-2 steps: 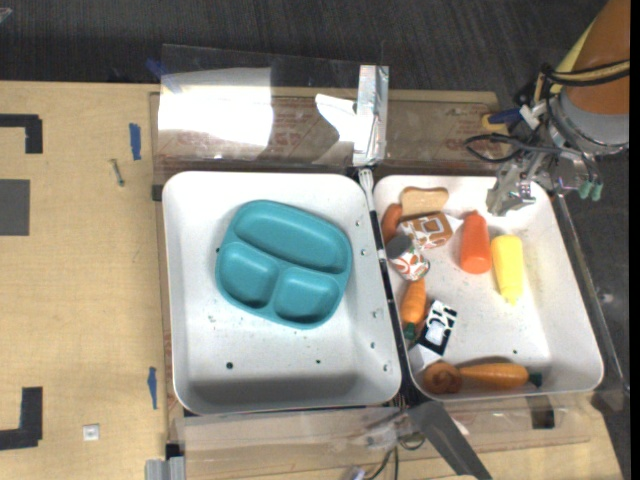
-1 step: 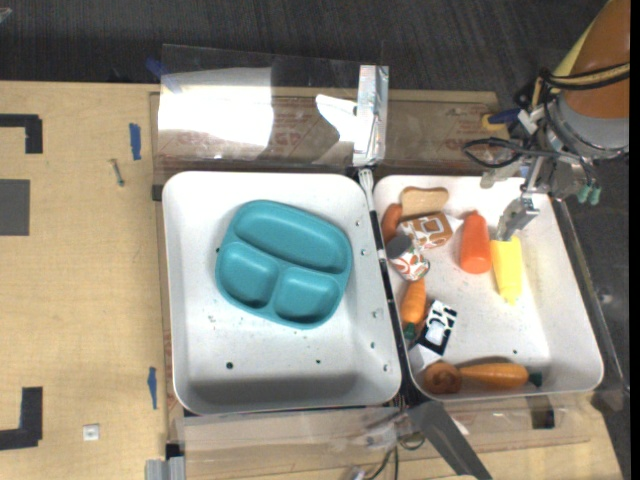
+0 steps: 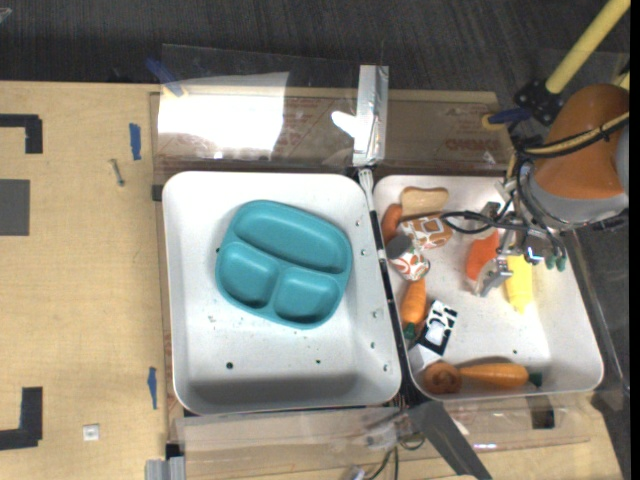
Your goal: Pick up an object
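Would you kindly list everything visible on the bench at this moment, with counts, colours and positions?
Bins: two, white, side by side on the bench.
Tray: one, teal, three compartments, in the middle of the left bin.
Carrot: one, orange, lying along the near edge of the right bin.
Bread piece: one, tan, far left corner of the right bin.
Small orange and white items: several, stacked along the right bin's left wall; too jumbled to count.
Black and white block: one, near the left wall, above the carrot.
Yellow piece: one, mid right bin, beside the gripper.
Orange piece: one, mid right bin.
Arm: one, grey with an orange band, right side.
Gripper: one, low over the right bin.
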`<state>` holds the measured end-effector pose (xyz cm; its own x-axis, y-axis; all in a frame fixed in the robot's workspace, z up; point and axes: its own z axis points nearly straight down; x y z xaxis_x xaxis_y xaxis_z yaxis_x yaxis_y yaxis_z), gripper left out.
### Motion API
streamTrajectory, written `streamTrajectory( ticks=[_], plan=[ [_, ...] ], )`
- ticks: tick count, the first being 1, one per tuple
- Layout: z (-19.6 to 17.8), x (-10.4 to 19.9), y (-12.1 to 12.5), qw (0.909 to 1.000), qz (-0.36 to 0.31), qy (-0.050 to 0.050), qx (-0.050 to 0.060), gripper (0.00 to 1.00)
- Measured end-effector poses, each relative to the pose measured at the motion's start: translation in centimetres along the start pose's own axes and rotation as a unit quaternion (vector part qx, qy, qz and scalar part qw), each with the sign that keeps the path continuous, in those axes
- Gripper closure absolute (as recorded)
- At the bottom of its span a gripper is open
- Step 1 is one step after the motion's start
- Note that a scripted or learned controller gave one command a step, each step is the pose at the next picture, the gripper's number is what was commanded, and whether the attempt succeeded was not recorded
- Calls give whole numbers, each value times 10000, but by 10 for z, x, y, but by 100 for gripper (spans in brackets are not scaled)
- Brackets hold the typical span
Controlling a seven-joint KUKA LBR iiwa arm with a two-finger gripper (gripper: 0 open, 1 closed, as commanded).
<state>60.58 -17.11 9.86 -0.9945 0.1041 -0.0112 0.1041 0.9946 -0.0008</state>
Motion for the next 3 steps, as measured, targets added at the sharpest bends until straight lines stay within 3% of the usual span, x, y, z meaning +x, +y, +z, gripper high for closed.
streamTrajectory(
  ticks=[1, 2, 3],
  plan=[
    [10, 42, -35, 10000, -56, 13, 2, 0],
    [-4, 37, -34, 10000, -67, -57, 10, 100],
    [-149, -28, -5, 9995, -302, -37, 3, 100]
  ],
)
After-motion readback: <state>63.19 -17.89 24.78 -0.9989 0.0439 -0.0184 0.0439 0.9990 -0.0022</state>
